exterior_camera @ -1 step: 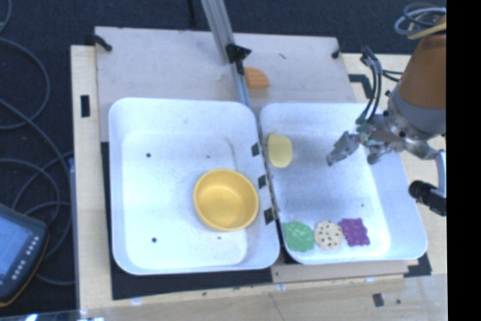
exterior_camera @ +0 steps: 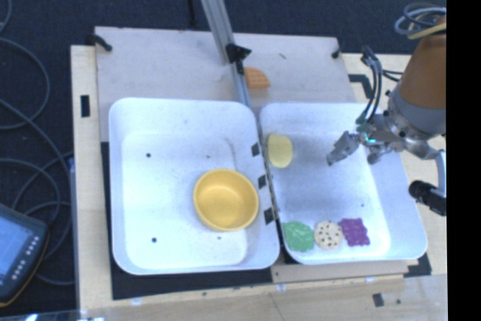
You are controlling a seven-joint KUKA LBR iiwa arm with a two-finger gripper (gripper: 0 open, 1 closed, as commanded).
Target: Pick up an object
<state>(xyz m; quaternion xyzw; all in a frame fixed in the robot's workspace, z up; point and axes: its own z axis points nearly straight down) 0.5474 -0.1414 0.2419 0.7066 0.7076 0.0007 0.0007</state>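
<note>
On the worktop (exterior_camera: 90,162) sit two shallow white bins, side by side. Left bin (exterior_camera: 150,131): one yellow bowl (exterior_camera: 225,199), upright, resting toward the bin's right half near the divide. Right bin (exterior_camera: 391,214): four small objects. One pale yellow piece (exterior_camera: 280,150) lies against the left wall, near the far end. Three more lie in a row along the near edge, from left to right: a green piece (exterior_camera: 298,236), a round speckled cookie (exterior_camera: 328,234) and a purple piece (exterior_camera: 355,231); the green piece and the cookie lie just beside each other, as do the cookie and the purple piece.

My arm (exterior_camera: 425,83) reaches in from the right, and my tool (exterior_camera: 353,148) hangs over the far half of the right bin, above bare bin floor. It lies right of the pale yellow piece and well apart from the row of three. One dark finger (exterior_camera: 340,149) points leftward; nothing shows between the fingers, and I cannot tell how far apart they stand.

Outside the bins, one orange object (exterior_camera: 256,78) lies on the worktop beyond them, just beside a slanted metal rail (exterior_camera: 214,4).
</note>
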